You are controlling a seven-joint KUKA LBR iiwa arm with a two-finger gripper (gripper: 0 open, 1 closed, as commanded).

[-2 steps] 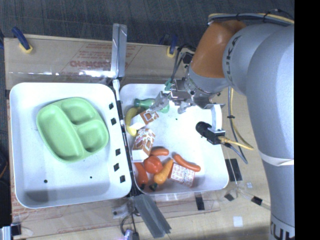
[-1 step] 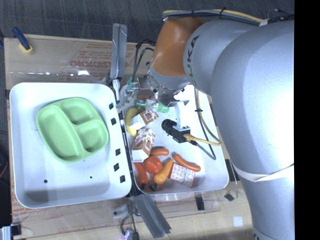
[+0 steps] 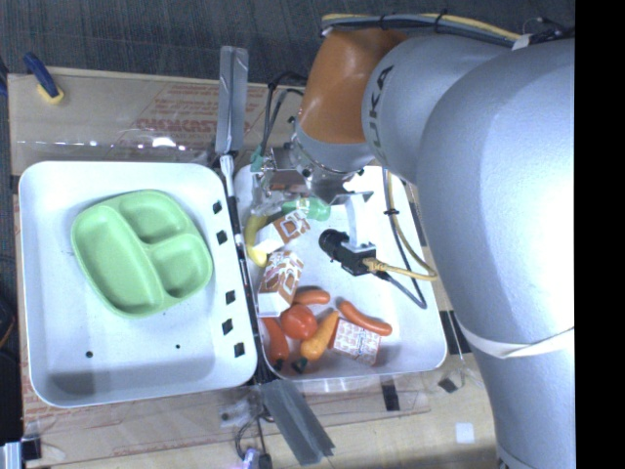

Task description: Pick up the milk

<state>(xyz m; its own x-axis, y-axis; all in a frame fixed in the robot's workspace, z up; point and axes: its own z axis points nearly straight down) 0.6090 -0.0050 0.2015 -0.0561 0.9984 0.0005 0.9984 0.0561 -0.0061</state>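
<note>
The claw (image 3: 293, 191), its grip state not discernible, hangs near the right bin's (image 3: 430, 350) far-left corner. The milk (image 3: 280, 274) lies along that bin's left edge, crowded by toy food (image 3: 317, 325).

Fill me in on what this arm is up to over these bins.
The grey KUKA arm reaches in from the right and hangs low over the back of the right bin, above a heap of toy food: small cartons, a banana, a carrot and sausages. Its job is to pick up the milk, but nothing can be seen lifted yet. The left bin holds a green divided plate.
</note>
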